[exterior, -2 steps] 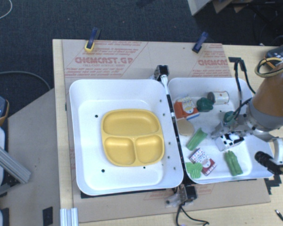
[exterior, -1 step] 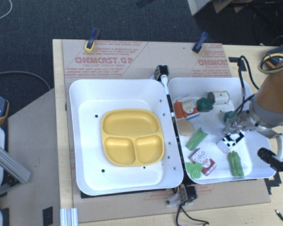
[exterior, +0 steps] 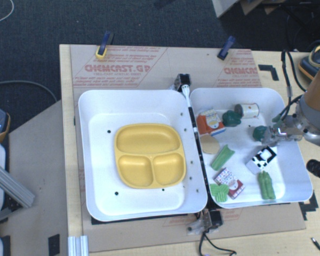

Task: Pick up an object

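On your left, the shallow white left bin [exterior: 90, 143] holds a yellow three-compartment plastic tray [exterior: 149, 154] near its middle, with bare floor all round it up to the rim. The shallow white right bin [exterior: 296, 183] is crowded. Just past the divider you see an orange-and-white carton [exterior: 209, 122], a green flat block [exterior: 222, 157] below it, and a small printed card [exterior: 228, 179] lying on a light green piece [exterior: 220, 192] near the front rim. Further right sit a dark green rounded object [exterior: 232, 118], a white cylinder [exterior: 249, 110], a black-and-white patterned box [exterior: 263, 157] and a green ridged stick [exterior: 266, 185]. The gripper [exterior: 274, 134] hangs over the right rim beside a small teal object [exterior: 260, 133]; you cannot tell how wide it stands or whether it grips anything.
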Action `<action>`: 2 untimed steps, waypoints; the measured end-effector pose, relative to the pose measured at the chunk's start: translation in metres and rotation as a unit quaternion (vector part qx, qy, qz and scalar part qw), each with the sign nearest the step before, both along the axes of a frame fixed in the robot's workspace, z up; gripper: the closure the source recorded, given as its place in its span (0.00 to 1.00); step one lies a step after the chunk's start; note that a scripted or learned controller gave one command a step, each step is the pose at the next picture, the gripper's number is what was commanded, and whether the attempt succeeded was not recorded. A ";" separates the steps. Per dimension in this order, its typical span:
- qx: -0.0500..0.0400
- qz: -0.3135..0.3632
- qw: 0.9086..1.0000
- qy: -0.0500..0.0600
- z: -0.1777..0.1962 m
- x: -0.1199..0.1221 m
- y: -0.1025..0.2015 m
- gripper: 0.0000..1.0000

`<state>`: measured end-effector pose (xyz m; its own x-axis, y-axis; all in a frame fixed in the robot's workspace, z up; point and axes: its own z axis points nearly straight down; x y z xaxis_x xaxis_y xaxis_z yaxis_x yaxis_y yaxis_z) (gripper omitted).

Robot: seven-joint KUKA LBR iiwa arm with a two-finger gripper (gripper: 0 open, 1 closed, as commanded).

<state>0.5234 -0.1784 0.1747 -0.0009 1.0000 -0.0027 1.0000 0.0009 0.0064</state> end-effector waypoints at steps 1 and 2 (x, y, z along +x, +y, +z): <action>-0.001 0.000 1.000 -0.001 0.054 0.002 0.000 1.00; 0.001 0.002 1.000 0.001 0.056 0.025 0.040 1.00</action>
